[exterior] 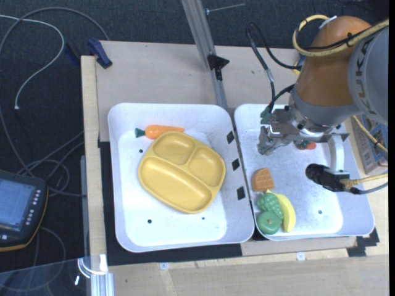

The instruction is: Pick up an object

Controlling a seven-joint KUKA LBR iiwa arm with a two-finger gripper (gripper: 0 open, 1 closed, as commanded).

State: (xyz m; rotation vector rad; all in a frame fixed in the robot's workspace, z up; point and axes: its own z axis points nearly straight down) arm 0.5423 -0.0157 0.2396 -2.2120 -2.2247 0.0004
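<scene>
Grey end effector (271,142) hovers over the right bin's (352,221) far part; finger state cannot be told. Step: approach. Next move: descend onto the cracker (263,179) nearby.

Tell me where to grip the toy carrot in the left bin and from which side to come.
Grip the carrot across its orange body near the middle, coming straight down from above. It lies flat and lengthwise along the bin's far wall, green top pointing left, close beside the yellow divided plate, so set the fingers across its narrow width, probably wall side and plate side.
</scene>
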